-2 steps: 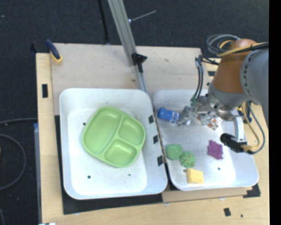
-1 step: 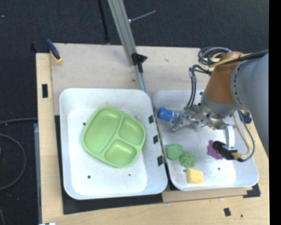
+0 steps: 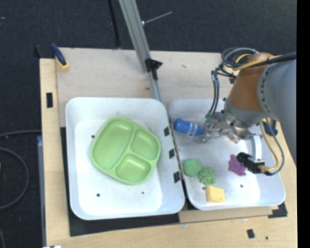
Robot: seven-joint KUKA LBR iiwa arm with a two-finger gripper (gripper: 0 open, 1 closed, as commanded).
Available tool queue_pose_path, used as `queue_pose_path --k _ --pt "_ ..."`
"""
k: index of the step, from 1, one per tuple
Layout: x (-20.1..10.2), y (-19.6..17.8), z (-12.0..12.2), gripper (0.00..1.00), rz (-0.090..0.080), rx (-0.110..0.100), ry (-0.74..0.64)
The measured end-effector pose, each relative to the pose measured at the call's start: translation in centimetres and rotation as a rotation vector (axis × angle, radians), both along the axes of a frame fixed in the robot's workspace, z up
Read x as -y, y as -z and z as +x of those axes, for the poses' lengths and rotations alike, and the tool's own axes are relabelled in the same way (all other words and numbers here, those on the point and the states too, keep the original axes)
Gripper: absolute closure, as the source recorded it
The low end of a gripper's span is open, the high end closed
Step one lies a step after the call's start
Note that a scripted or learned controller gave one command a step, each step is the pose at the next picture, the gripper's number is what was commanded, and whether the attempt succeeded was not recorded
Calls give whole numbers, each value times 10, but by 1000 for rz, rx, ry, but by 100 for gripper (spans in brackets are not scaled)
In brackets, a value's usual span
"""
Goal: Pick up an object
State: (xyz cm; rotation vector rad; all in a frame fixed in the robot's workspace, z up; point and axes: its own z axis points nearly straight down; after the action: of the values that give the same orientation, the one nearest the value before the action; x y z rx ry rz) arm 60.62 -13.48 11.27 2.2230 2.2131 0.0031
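Observation:
In the right bin [image 3: 268,190] lie a blue bottle-like object [image 3: 186,126], a smooth green ball [image 3: 192,166], a bumpy green ball [image 3: 207,175], a yellow block [image 3: 215,194] and a purple toy [image 3: 236,165]. My gripper [image 3: 211,131] hangs low in the bin's upper middle, right next to the blue object's right end. The grey arm with its orange band [image 3: 248,89] reaches in from the right above it. Nothing shows between the fingers.
The left bin [image 3: 80,200] holds a light green divided plate [image 3: 126,150]. A metal pole [image 3: 137,30] slants down to the bins' junction. Black cables and a white connector [image 3: 257,150] trail beside the wrist, near the purple toy.

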Motion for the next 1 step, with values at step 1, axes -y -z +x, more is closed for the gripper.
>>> queue_pose_path --k 1 --pt "0 -44 5 100 1 0 -6"
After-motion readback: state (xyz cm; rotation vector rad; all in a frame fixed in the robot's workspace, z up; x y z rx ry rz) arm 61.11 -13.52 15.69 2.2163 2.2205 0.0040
